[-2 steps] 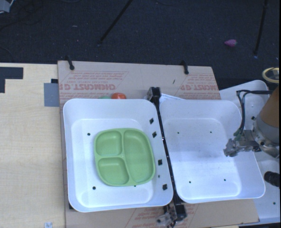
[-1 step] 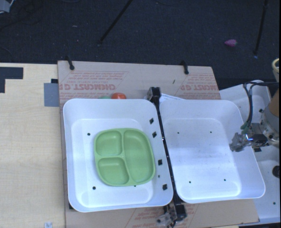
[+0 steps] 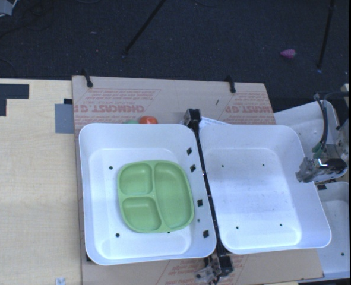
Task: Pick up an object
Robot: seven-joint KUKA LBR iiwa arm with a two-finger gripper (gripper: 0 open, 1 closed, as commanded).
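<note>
my gripper (image 3: pixel 315 170) hangs at the right bin's (image 3: pixel 264 242) right rim, outside the green plate's (image 3: pixel 155 195) reach. i cannot tell its state. the plate lies flat in the middle of the left bin (image 3: pixel 98 153), left of the divider, so i judge it the likely pick.

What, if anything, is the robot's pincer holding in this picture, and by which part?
Nothing can be seen in its grip. The pincer sits at the right bin's outer edge, far from the green three-compartment plastic plate lying in the left bin.
</note>
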